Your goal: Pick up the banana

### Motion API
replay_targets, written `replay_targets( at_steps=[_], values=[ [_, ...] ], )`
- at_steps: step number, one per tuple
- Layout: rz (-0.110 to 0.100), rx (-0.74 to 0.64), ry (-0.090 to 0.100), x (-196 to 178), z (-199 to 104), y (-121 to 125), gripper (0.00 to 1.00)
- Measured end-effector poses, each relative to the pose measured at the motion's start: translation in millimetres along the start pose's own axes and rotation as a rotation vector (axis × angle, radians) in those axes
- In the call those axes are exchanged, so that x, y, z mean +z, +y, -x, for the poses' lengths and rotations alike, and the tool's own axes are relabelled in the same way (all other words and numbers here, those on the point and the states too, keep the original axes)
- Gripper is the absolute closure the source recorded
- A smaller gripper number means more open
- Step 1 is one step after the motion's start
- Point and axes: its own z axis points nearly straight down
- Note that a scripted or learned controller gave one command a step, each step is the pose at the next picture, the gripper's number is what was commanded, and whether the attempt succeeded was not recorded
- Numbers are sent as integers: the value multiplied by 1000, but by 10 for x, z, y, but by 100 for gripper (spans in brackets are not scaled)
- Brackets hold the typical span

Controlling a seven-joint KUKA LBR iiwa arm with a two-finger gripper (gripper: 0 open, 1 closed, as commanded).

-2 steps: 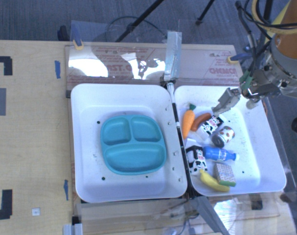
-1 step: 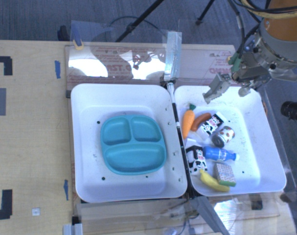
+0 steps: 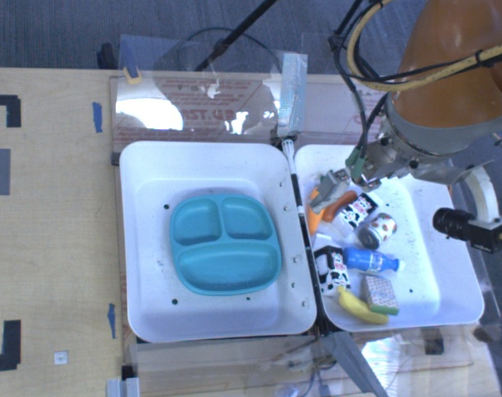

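The banana [image 3: 360, 308] lies at the near edge of the right bin [image 3: 449, 292], close to the wall that splits the two bins, tilted with one end toward that wall. A small patterned block [image 3: 380, 293] touches its far side, with a green strip along the block's near edge. Just beyond sit a blue bottle [image 3: 371, 261] lying on its side and a black-and-white toy [image 3: 332, 269] beside the divider. Farther back in the same bin are a round silver piece [image 3: 377, 229], a black-and-white carton [image 3: 358, 210] and an orange carrot-like piece [image 3: 330, 208]. The jaws [image 3: 356, 170] hang over the far part of the right bin, well apart from the banana; whether they are spread or pressed together cannot be told. The left bin [image 3: 143, 222] holds a blue divided plate [image 3: 224, 243]. Both bins rest on the wooden table [image 3: 44, 222]
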Motion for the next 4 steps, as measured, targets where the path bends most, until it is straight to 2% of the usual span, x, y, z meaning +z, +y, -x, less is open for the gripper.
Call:
replay_targets(
  at_steps=[1,2,3,4],
  values=[
    [-1,-61,1,979,-1178,141,0],
    [2,-269,0,787,-1130,191,0],
    [2,-255,0,-623,-719,-21,0],
    [0,-365,1,347,-797,4,0]
  ],
)
